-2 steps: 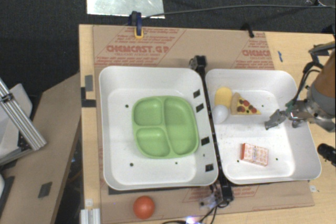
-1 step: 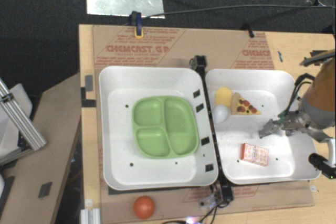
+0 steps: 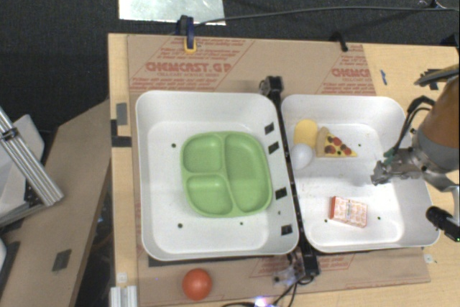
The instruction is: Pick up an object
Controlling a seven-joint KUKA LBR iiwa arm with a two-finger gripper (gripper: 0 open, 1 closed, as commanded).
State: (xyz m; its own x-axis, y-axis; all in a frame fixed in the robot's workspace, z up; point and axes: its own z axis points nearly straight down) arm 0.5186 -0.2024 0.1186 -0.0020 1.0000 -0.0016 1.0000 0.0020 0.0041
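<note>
Here, the hand (image 3: 379, 174) over the right bin's (image 3: 388, 110) right edge (grip state unclear), bare floor beneath.

A divided plate (image 3: 226, 174) lies in the left bin (image 3: 154, 154); a pizza slice (image 3: 335, 145) and packet (image 3: 348, 211) lie in the right bin (image 3: 388, 226).

Green divided plate (image 3: 226, 174) in left bin (image 3: 154, 154)
</note>
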